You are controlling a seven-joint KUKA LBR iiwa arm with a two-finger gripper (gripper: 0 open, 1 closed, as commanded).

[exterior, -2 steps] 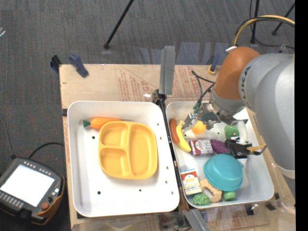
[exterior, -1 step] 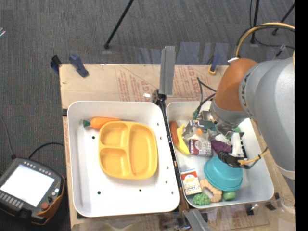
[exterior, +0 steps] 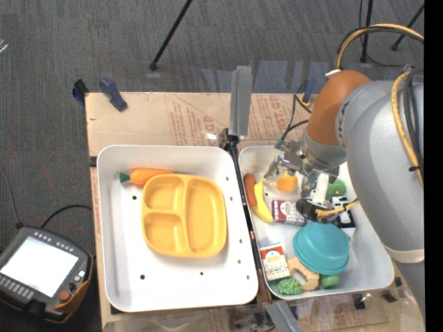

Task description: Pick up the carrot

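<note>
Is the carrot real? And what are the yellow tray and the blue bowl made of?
The carrot looks like a toy, probably plastic: its orange is perfectly even and smooth, with a stubby green end. The yellow tray seems to be moulded plastic, one flat colour with rounded compartments. The blue bowl also looks plastic, slightly glossy, though I can't be sure from here.

One fixed camera, mounted above the counter [exterior: 159, 116], looks down at a slant from the near edge. Both white bins sit in frame side by side: left bin [exterior: 118, 254], right bin [exterior: 377, 268]. Dark carpet [exterior: 83, 33] fills the far ground. The arm [exterior: 387, 151] enters from the right, close to the lens.
</note>
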